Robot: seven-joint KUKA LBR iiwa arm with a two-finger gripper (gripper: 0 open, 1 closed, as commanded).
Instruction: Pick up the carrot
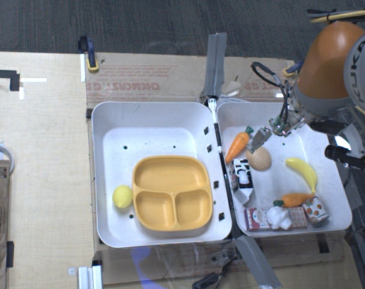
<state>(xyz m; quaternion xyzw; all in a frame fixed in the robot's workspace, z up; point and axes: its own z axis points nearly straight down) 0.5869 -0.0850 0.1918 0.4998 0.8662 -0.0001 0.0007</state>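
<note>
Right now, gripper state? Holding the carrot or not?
Gripper: cannot be told. It hangs over the right bin, just right of the carrot at the bin's left wall; no carrot visible between its fingers.

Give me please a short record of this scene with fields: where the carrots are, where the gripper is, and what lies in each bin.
target: carrot leaning at the left wall of the right bin
second carrot: lying near the bin's front, beside the small cartons
gripper: just right of the upper carrot, above the tan ball
other items, right bin: banana
left bin: yellow divided plate, lemon
</note>
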